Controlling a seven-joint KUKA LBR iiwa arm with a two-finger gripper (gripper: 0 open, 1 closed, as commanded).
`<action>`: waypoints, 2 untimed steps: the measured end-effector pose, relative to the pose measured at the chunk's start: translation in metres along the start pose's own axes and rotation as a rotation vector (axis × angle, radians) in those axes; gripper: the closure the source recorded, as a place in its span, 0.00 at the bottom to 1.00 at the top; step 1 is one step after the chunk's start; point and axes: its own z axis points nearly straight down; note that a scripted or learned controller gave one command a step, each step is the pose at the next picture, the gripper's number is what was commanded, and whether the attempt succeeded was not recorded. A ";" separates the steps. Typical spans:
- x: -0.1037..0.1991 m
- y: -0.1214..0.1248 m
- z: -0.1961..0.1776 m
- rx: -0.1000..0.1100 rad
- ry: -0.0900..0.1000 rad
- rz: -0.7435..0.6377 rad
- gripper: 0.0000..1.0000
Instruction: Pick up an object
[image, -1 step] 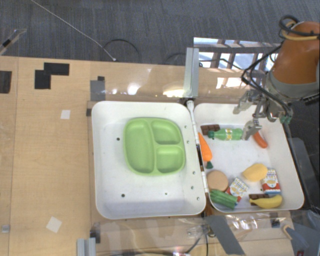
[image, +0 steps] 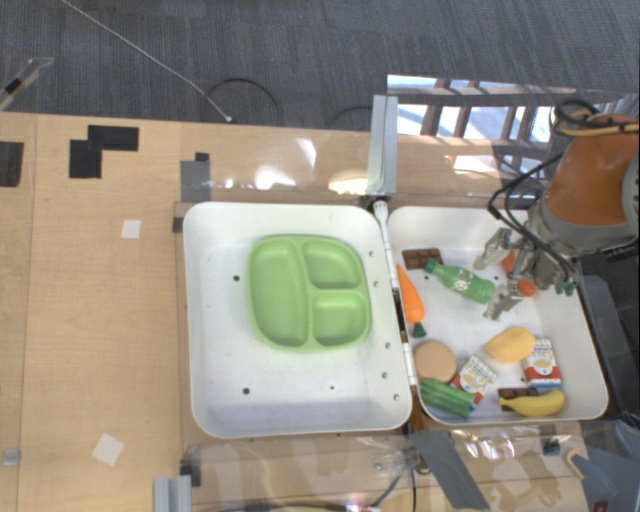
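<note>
You are seeing the gripper (image: 497, 277) hovering with fingers spread wide, gripping nothing, just right of the green bottle (image: 460, 281), which is lying above the lemon (image: 510, 344).

Bright, even overhead light is seen; white glare is thrown on the bench (image: 300, 160) behind the bins. Shadows are faint, detail slightly soft.

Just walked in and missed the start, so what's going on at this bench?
A robot arm reaches into the right bin, its open gripper hovering just beside a green bottle without holding anything. A carrot, lemon and banana lie nearby. The left bin holds a green divided plate.
</note>
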 end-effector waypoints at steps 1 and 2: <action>-0.022 -0.013 0.020 0.001 -0.009 -0.018 0.00; -0.027 -0.011 0.005 0.003 -0.022 -0.025 1.00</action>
